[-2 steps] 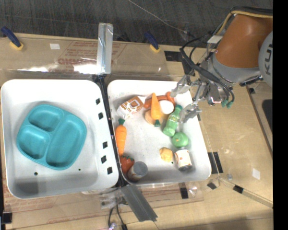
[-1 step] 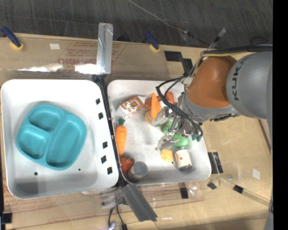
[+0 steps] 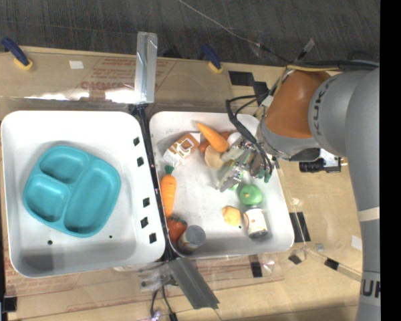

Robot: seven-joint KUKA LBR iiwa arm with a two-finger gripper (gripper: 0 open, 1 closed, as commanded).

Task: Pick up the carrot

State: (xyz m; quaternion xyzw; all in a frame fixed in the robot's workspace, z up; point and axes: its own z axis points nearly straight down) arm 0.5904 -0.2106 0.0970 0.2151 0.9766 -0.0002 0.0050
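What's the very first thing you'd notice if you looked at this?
The big blue tray lying by itself in the left bin grabs the eye first. Next comes the grey and orange arm reaching from the right into the right bin, which is crowded with toy food: a carrot by the left wall, a green apple just under the gripper, and a small can near the front.

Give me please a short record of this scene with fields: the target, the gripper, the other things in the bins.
target: carrot, lying along the left wall of the right bin, green top up
gripper: gripper, low in the right bin, apart from the carrot
near gripper: green apple, orange wedge
other items: small can, yellow piece
left bin: left bin with a teal divided plate
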